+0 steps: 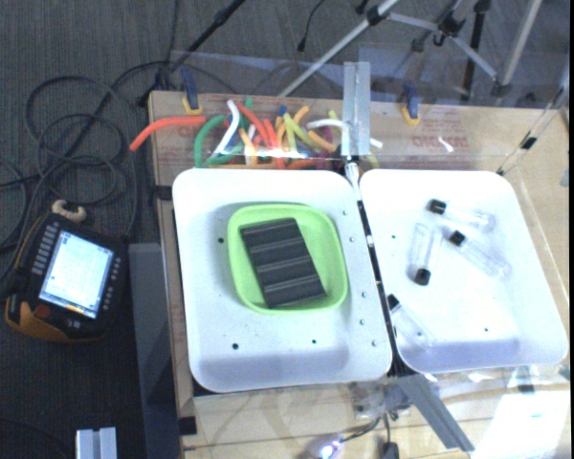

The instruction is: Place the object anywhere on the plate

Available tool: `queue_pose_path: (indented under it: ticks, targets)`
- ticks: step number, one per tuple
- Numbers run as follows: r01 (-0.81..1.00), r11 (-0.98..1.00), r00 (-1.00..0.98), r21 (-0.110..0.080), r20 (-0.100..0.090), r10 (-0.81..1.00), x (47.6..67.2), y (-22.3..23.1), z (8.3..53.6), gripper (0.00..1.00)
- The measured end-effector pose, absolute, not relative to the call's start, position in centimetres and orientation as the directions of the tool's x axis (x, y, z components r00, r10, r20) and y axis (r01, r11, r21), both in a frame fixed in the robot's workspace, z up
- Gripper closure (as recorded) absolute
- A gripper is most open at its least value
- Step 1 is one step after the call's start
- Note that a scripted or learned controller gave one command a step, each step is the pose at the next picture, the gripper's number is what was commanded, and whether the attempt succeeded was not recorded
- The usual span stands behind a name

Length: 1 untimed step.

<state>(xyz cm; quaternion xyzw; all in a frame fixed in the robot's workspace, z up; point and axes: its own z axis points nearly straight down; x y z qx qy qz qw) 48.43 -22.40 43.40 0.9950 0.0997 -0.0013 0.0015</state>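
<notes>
One fixed cam above bench, angled down, takes in left bin point(268, 352) & right bin point(478, 338).

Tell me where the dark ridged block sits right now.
In the camera view the dark ridged block lies on the green plate in the left white bin, apart from the clear vials scattered in the right bin.

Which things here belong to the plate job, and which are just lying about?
Job:
green plate in the left bin
dark ridged block already on it
clear vials in the right bin

Lying about:
coloured cables behind the bins
teach pendant on the floor
</notes>
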Motion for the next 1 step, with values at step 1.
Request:
queue_pose_path:
  ticks: [1]
  targets:
    - [0.199, -0.98, 0.98, 0.003, -0.003, 0.199, 48.44, -22.39, 43.39, 0.0]
